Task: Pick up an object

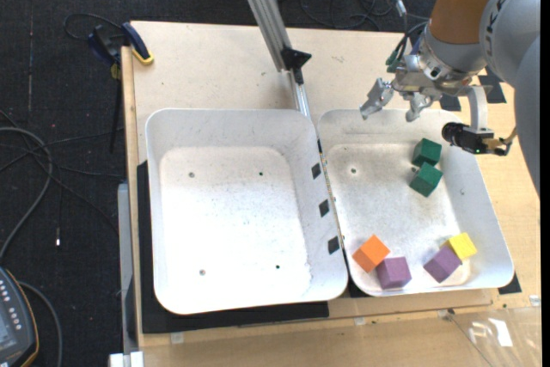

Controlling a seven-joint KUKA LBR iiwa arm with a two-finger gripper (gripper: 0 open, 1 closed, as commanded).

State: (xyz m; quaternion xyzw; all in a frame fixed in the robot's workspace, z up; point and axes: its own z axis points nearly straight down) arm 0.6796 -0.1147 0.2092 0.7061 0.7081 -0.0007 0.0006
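My gripper (pixel 396 103) hangs open over the far edge of the right bin (pixel 490 211), with nothing between its two fingers. Two dark green blocks lie just below and to its right, one (pixel 426 152) against the other (pixel 425 180). Near the bin's front edge sit an orange block (pixel 371 253), a purple block (pixel 394 272), a second purple block (pixel 443 264) and a yellow block (pixel 462 246).
The left bin (pixel 172 185) lies beside the right one, their rims overlapping in the middle. A slanted metal pole (pixel 262 0) reaches down to the bins' far junction. A clamp (pixel 129 43) rests at the bench's far left corner.
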